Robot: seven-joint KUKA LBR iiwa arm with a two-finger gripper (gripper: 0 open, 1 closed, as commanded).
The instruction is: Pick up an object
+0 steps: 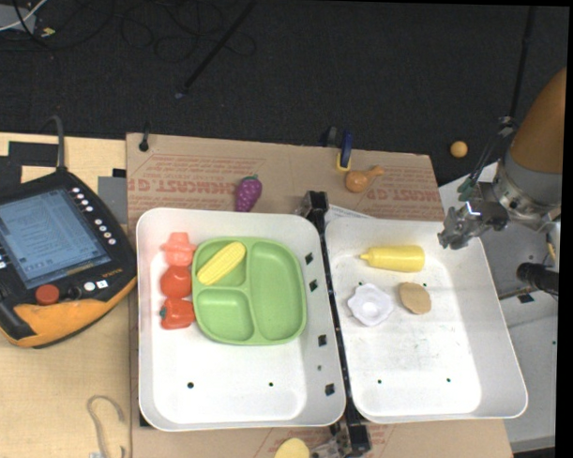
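A dark, black floor (273,63) is seen beyond the bench, crossed by loose cables (209,42). The bench top (46,393) is made of pale wood, and a sheet of brown printed cardboard (288,172) is laid over it beneath the bins. A control pendant (46,253) with a lit screen and an orange-yellow casing is rested on the wood at the left, and a grey surface (537,307) is seen at the right.

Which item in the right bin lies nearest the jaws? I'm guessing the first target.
The yellow bottle, lying on its side at the bin's far end. The white piece and tan disc sit farther from the gripper.
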